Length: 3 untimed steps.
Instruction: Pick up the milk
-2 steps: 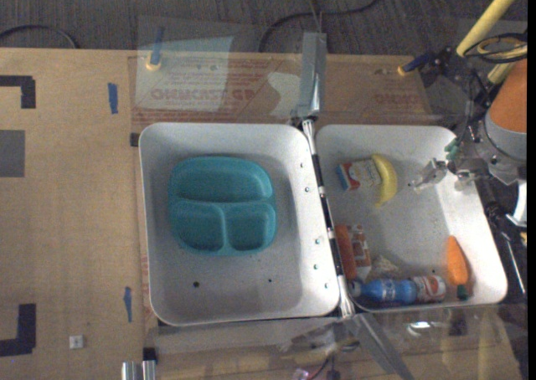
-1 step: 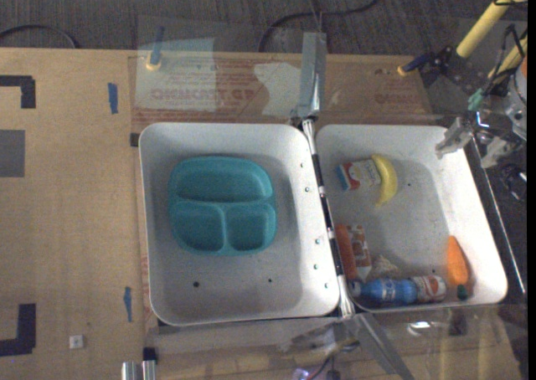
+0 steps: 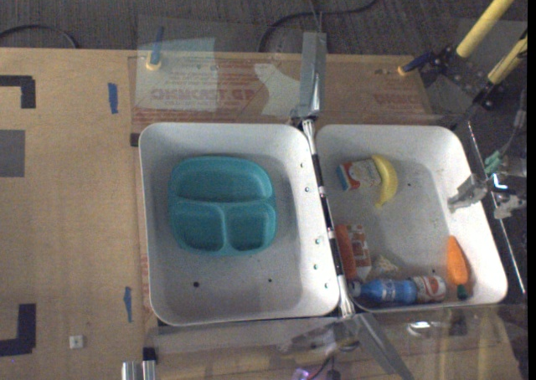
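Note:
The milk (image 3: 360, 173) is a small white carton with red and blue print. It lies on its side in the upper left part of the right bin (image 3: 419, 140), touching a yellow banana (image 3: 386, 179) on its right. My gripper (image 3: 479, 190) hangs at the right bin's right rim, well to the right of the milk and apart from it. Nothing shows between it and the carton except bare bin floor.
An orange-red box (image 3: 353, 251), a blue bottle (image 3: 394, 290) and a carrot (image 3: 456, 261) lie along the right bin's lower part. The left bin (image 3: 159, 148) holds a teal divided plate (image 3: 222, 204). A metal divider (image 3: 311, 77) runs between the bins.

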{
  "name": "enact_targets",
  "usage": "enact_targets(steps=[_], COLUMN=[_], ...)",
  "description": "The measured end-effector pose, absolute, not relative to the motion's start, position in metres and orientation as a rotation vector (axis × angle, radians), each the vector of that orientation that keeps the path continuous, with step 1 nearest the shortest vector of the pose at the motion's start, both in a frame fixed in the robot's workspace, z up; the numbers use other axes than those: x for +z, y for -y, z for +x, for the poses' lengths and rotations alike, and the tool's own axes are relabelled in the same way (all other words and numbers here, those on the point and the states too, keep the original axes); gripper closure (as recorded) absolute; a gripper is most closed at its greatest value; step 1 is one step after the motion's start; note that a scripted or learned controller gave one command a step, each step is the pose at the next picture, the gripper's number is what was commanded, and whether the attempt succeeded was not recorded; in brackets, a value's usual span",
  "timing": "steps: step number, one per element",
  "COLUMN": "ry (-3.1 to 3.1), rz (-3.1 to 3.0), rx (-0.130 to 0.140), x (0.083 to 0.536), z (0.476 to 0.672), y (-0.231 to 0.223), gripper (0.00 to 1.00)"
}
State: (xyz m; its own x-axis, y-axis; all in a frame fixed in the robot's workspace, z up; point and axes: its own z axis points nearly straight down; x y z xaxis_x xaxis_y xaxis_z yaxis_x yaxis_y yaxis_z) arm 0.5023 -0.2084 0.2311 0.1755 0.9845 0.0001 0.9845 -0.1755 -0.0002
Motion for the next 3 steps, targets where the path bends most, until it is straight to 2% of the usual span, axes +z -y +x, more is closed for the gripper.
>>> enact_targets(steps=[1, 2, 3], ry=[1.789, 1.831, 1.598], rz=[-2.580, -2.554, -2.702], rx=[0.001, 0.000, 0.003], x=[0.105, 0.260, 0.156], z=[0.478, 0.498, 0.479], y=[0.176, 0.197, 0.213], gripper=[0.00, 0.00, 0.00])
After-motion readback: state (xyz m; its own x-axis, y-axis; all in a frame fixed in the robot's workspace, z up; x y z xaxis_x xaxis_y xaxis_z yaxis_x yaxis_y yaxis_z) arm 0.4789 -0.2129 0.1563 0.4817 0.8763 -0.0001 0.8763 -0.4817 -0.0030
